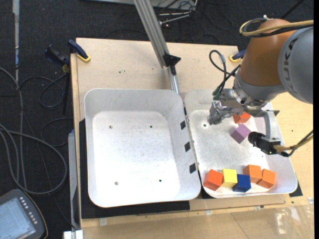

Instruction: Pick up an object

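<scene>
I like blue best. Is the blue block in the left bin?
No, the blue block lies in the right bin, at its near edge beside the yellow block.

Two white bins [94, 133] — four orange blocks [214, 179], one yellow [230, 176], one blue [242, 183], one purple [241, 133].

Blue-and-yellow clamp [76, 50] at the wooden bench's [124, 66] far-left corner

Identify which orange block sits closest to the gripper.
The orange block right beside the gripper, above the purple block; the other three orange ones sit along the bin's near edge.
</scene>
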